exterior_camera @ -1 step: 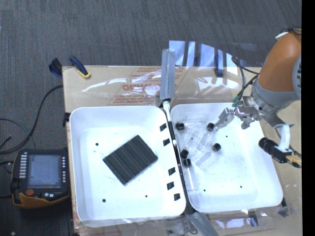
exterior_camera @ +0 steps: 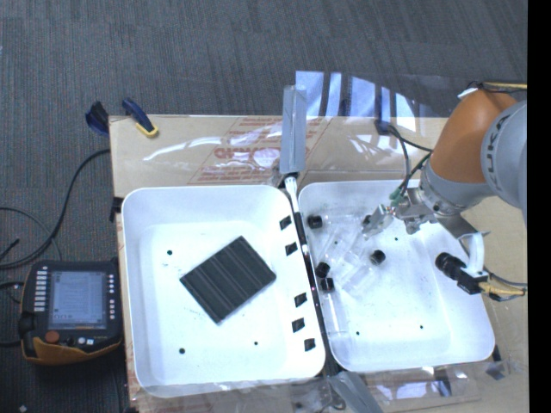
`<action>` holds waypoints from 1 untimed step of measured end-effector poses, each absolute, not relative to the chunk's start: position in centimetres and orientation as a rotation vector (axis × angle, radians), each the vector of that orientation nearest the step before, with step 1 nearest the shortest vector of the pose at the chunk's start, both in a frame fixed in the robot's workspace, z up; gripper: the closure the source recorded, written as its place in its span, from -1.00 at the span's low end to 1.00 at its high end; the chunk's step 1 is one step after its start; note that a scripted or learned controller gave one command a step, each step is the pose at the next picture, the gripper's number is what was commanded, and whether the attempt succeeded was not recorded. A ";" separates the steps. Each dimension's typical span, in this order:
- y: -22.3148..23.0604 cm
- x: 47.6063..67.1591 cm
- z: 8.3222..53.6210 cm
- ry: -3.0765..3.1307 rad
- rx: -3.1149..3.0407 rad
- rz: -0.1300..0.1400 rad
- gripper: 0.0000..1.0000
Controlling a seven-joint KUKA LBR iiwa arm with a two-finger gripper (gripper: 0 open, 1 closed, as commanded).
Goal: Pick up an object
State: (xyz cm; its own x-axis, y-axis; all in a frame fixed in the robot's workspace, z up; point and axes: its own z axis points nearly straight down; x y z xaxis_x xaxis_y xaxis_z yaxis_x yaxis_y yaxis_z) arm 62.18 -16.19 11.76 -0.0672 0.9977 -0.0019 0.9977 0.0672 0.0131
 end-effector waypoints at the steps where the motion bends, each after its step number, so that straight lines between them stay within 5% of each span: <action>1: -14.7 63.4 10.4 2.313 2.101 0.033 -1.00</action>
